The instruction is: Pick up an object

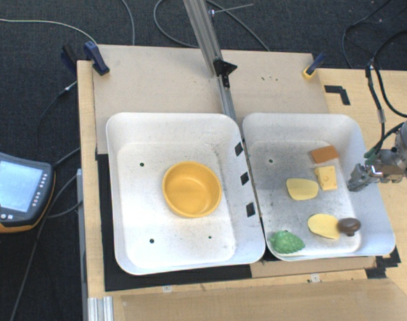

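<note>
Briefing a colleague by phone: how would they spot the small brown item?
Look in the right-hand white bin, at its near right corner. There a small dark brown rounded piece touches a yellow oval piece; it is the darkest thing in the bin.

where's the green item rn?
In the camera view, the green object sits in the right bin's near-left corner, by the divider, left of the yellow piece and brown object.

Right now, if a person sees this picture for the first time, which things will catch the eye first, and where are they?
The yellow bowl stands out first, alone in the middle of the left bin. Next comes the cluster of small things in the right bin: yellow pieces, an orange block, a green piece at the near corner. The gripper sits at that bin's right rim.
</note>
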`<state>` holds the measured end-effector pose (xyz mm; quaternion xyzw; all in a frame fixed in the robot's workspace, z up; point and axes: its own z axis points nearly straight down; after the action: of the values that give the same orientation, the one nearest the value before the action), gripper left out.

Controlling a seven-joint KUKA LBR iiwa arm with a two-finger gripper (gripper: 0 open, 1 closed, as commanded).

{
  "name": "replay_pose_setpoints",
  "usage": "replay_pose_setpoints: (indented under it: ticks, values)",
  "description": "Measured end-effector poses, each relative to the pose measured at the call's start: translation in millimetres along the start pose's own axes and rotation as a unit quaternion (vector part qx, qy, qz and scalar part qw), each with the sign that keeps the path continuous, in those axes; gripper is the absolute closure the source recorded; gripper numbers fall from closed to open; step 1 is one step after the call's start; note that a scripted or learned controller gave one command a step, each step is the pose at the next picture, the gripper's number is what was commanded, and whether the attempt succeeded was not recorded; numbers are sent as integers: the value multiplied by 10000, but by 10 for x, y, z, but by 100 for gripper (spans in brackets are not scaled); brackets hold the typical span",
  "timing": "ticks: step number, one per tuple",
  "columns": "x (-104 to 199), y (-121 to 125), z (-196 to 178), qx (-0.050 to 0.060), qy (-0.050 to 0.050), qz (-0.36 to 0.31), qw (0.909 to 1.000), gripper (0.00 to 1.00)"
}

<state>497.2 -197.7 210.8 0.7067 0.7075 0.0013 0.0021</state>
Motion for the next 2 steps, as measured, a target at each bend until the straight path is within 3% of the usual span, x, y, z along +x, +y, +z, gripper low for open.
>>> replay_pose_setpoints:
  ticks: [1,2]
  values:
    - [-1,12,-527,-4,-1,1,10000,100]
    - [483,148,-380,26,11,-17,10000,100]
